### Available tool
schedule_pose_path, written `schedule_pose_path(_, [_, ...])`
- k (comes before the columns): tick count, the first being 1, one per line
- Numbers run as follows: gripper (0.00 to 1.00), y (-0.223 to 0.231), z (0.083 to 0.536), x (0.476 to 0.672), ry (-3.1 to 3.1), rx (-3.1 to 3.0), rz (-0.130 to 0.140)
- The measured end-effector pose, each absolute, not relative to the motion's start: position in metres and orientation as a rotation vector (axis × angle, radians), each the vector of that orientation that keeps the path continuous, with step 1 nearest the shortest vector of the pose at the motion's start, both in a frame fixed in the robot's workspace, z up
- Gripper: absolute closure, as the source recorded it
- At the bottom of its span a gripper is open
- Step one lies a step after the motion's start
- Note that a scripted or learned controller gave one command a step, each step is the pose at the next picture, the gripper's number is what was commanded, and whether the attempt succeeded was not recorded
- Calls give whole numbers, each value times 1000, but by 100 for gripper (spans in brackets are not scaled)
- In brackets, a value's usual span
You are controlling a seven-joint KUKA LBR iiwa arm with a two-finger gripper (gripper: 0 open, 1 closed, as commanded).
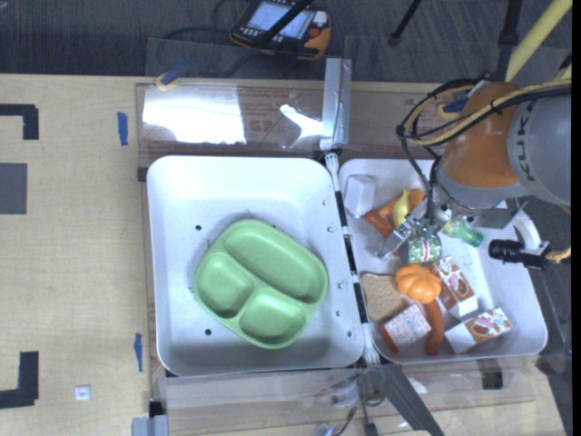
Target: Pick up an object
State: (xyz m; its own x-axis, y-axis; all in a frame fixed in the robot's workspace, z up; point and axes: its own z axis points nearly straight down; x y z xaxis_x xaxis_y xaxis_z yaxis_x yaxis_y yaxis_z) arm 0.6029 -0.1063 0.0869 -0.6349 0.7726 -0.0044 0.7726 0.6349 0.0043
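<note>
Arm down over the cluttered right bin [531, 330], hunting a pick.

Camera view: the gripper [419, 234] sits low among the toy food; whether its jaws are apart or together I cannot tell. An orange fruit [417, 282] lies just below them, bread slice [381, 295] beyond. Well left, the green divided plate [261, 282] rests in the left bin [172, 243].

dark grey floor [109, 16] behind pale wooden bench [73, 243].
</note>
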Motion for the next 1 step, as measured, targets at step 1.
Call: schedule_pose_path(1, [100, -106, 98, 605, 2828, 1339, 8])
